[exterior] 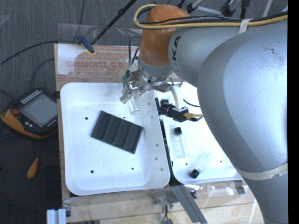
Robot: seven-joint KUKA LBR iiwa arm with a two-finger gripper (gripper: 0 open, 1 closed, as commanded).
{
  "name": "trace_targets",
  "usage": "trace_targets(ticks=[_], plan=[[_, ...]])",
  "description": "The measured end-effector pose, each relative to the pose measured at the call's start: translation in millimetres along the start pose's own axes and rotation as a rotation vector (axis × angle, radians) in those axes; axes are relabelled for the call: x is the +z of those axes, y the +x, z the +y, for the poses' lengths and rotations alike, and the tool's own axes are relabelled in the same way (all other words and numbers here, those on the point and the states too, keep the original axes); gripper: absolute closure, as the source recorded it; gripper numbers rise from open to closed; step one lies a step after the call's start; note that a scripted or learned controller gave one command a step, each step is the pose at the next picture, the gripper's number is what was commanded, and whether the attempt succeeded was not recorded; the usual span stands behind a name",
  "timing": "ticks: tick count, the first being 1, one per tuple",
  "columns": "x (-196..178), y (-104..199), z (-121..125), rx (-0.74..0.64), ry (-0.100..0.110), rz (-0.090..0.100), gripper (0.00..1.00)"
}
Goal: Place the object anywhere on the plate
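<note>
Hand [131, 96]: over the back right part of the left bin [79, 171]; fingers clamped on a clear vial [133, 107], upright.
Plate [116, 131]: dark, ridged, rectangular, flat in the left bin, near the vial.
Right bin [219, 174]: two clear black-capped vials, one [180, 141] mid-bin, one [199, 165] near the front.
Arm [224, 69]: grey, orange band above the wrist.

Left of the left bin [70, 125], on the grey floor, lies a teach pendant [32, 113] with orange trim. Below that sits a small orange tool [32, 168]. Behind the bin's far edge, a cardboard sheet [93, 65] carries a blue clip [86, 43].
</note>
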State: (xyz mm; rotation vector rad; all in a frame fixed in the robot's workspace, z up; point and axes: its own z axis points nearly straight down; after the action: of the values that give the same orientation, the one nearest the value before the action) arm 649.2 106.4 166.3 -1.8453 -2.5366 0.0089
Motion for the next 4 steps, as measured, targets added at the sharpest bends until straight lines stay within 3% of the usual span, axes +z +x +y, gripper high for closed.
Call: trace_targets(ticks=[1,2,3,4], plan=[[-68.5,74.3,4.1,-0.353,-0.003,-0.002,1.0],[-109.2,104.5,34.8,-0.736,-0.005,-0.004,1.0],[-183.6,137.5,-25.5,-1.222,-0.006,-0.004,1.0],[-151.6,150.7,-52.0,-1.604,-0.005,-0.003,1.0]])
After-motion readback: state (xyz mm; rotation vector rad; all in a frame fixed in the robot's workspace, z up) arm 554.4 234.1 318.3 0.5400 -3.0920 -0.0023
